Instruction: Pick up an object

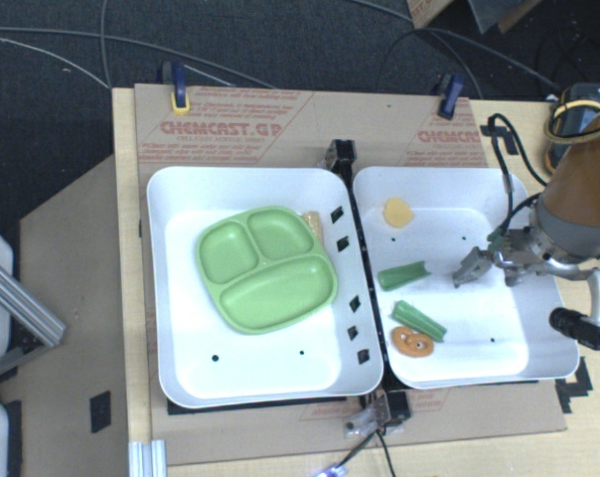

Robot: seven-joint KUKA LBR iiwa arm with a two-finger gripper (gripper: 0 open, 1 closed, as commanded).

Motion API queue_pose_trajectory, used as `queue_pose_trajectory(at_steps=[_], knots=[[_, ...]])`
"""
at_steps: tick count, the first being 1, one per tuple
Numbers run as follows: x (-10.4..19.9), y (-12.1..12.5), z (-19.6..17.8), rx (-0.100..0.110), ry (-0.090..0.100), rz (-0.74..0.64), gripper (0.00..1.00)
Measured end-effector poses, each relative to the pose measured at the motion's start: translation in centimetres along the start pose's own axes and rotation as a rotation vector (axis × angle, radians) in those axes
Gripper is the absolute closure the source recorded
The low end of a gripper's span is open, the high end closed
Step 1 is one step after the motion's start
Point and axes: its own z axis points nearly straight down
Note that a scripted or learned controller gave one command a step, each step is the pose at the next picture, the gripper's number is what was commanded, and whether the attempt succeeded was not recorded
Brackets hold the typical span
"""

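Observation:
In the right bin (pixel 499 341) lie a yellow round piece (pixel 396 212) near the back, a green block (pixel 402 275) in the middle left, a longer green piece (pixel 419 319) below it, and an orange round piece (pixel 412 342) touching that piece's front. My gripper (pixel 489 270) hangs over the right half of this bin, to the right of the green block and apart from it. Its two grey fingers are spread open with nothing between them.
A green divided plate (pixel 268 266) lies in the left bin (pixel 181 346), with a small tan item (pixel 312 223) at its back right edge. A black divider with clips (pixel 348 256) runs between the bins. Cables (pixel 504 142) loop near the arm at the right.

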Motion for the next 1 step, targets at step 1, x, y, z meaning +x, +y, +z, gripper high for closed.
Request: queue_pose_trajectory(at_steps=[1], knots=[[0.08,-0.07,4.75,-0.001,0.000,-0.001,0.00]])
